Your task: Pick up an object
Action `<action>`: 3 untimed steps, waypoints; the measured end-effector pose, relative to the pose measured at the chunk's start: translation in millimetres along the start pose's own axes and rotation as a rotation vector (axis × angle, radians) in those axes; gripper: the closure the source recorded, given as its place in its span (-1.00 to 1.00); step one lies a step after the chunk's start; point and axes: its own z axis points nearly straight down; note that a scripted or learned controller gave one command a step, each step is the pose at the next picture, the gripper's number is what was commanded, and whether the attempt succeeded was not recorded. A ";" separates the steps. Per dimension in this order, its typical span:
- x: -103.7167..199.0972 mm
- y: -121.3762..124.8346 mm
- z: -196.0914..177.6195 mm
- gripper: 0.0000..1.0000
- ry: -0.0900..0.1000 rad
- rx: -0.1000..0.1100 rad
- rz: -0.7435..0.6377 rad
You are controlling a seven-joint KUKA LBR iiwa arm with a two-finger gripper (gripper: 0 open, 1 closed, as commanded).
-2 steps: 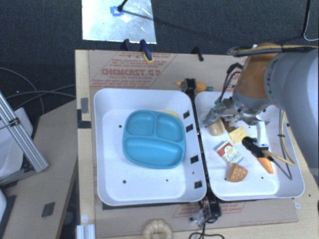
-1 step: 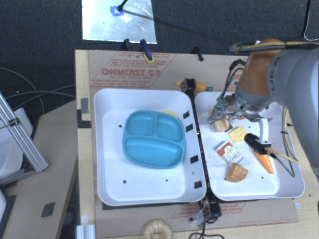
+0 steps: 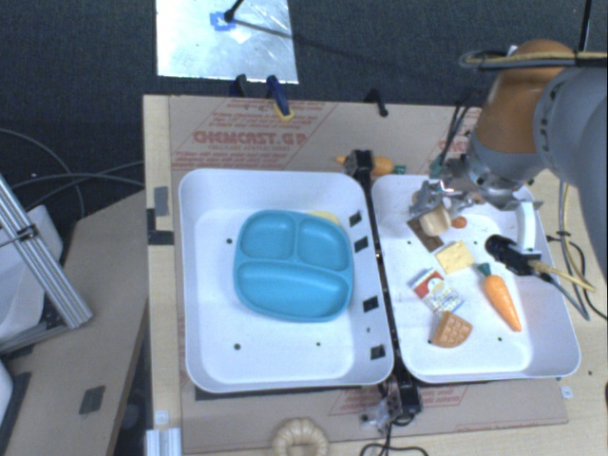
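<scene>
Jaws: low over the upper left corner of the right bin [image 3: 518,350], at the end of the grey arm [image 3: 575,122] reaching in from the right of the frame; whether they are released or clenched cannot be told from this angle.
Beige lump [image 3: 436,222]: directly below the jaws in the frame and close against them; whether it is grasped cannot be told.
Brown scrap [image 3: 425,237]: just beside the beige lump, on its lower left.
Small orange piece [image 3: 460,222]: just right of the beige lump, on the bin floor.
Yellow cheese slice [image 3: 454,256]: flat near the middle of the right bin, below the lump in the frame.
Printed packet [image 3: 437,291]: lower left of the cheese slice, near it.
Carrot [image 3: 502,300]: right of the packet, green top toward the upper left, tip toward the lower right.
Waffle piece [image 3: 450,331]: lowest in the right bin, just below the packet.
Left bin [image 3: 218,350]: a blue divided plate [image 3: 294,264] sits in its middle, with a pale yellow thing [image 3: 328,218] at the plate's upper right edge.
Counter [image 3: 237,131]: a brown board with red lettering carries both bins side by side; an orange-yellow thing [image 3: 381,167] lies just beyond their upper rims.
</scene>
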 end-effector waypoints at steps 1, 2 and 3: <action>0.1 2.3 -54.7 1.00 0.000 0.000 -0.001; 62.8 17.6 -61.2 1.00 0.003 0.003 -0.007; 117.7 38.5 -53.5 1.00 0.002 0.005 -0.006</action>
